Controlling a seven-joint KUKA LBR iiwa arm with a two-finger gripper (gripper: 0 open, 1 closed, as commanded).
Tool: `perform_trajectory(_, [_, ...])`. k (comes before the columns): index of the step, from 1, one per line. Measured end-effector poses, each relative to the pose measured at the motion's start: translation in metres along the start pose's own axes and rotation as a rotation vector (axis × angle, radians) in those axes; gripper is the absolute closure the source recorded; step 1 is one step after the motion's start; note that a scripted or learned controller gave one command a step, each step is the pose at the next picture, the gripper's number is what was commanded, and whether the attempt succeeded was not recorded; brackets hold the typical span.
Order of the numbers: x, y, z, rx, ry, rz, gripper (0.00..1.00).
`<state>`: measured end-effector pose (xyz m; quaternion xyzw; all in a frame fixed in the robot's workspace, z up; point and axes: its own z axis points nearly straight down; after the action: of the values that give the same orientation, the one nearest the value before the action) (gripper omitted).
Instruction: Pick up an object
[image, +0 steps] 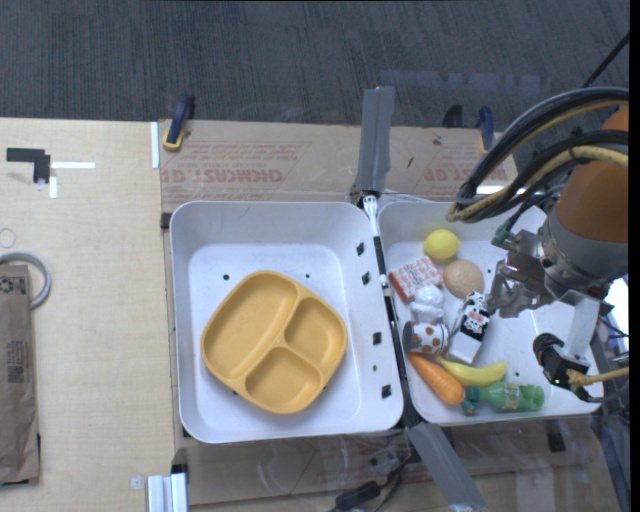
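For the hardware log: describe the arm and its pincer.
The arm has an orange band over a grey metal wrist. Thick black and yellow cables loop across it. The pincer is a grey metal assembly, its details too small to make out.

I see even, bright overhead light with soft shadows only, the plainest a thin one under the yellow tray (275, 341). The white bins (190, 300) look slightly washed out but not blown. Focus is fair mid-frame; the arm (590, 215) at right is soft and small items there blur.
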<state>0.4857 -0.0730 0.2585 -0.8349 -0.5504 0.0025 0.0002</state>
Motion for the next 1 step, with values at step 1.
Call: perform_trajectory(1, [-0.0553,0.0145,-0.0513,0.001,0.000,0.193,1.00])
